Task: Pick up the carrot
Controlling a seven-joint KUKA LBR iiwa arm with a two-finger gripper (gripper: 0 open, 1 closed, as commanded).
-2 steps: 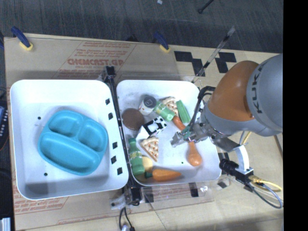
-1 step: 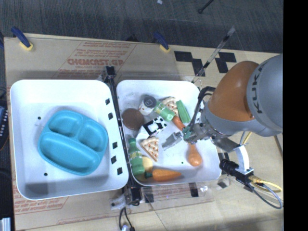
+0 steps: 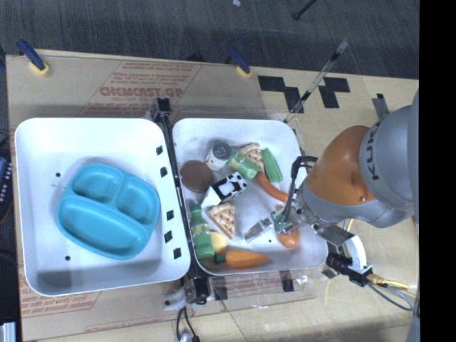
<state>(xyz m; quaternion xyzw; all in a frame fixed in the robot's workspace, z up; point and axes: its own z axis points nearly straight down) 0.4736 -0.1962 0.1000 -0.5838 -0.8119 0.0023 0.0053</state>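
We start with the arm (image 3: 363, 173), its grey body and orange band rising closest to us over the right edge of the tabletop (image 3: 128, 84). Its pincer (image 3: 283, 221) reaches down into the right bin (image 3: 187, 130), near that bin's right wall; we cannot tell whether it is open or closed, and nothing shows plainly held in it. The carrot (image 3: 242, 259) lies on its side along the right bin's near wall, just beside a yellow and green toy piece (image 3: 208, 244), a little apart from the pincer. A small orange round item (image 3: 288, 239) sits just beneath the pincer. More toy food crowds the same bin: a brown round piece (image 3: 196, 176), a waffle-like wedge (image 3: 223, 219) and a green piece (image 3: 271, 164). The left bin (image 3: 28, 191) holds a blue divided tray (image 3: 108, 209). The tabletop is covered in brown printed cardboard, with blue clamps (image 3: 32, 57) at its far edge. Beyond the far edge, dark grey carpet (image 3: 178, 13) covers the floor.
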